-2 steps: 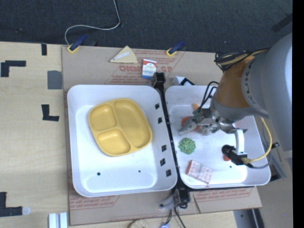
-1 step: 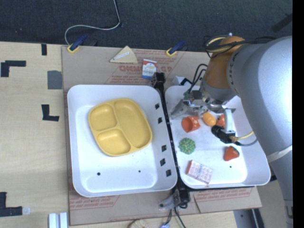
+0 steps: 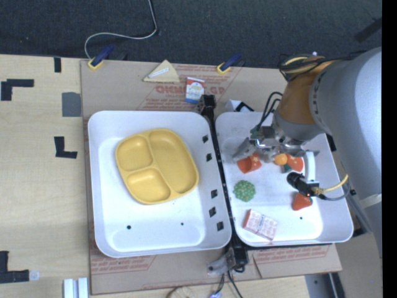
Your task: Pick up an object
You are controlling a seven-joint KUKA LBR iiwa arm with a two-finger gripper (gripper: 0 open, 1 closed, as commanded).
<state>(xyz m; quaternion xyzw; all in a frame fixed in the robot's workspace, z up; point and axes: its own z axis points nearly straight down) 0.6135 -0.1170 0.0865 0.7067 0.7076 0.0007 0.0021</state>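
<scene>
Camera view: gripper [image 3: 265,146] low in the right bin [image 3: 335,228], right of frame centre, beside an orange-red toy piece [image 3: 249,164]. Whether it is wide or closed, I cannot tell. The piece looks small, light, rigid, maybe slick; best taken across its narrow sides. Green ball [image 3: 244,190] and packet [image 3: 260,224] lie below.

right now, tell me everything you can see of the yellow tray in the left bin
The yellow tray is a rounded, plastic-looking dish split by raised ridges into three compartments, two toward the far side and one toward the near side. It lies flat, upright and turned at a slant, on the floor of the left bin, toward its far half. It touches only the bin floor.
</scene>
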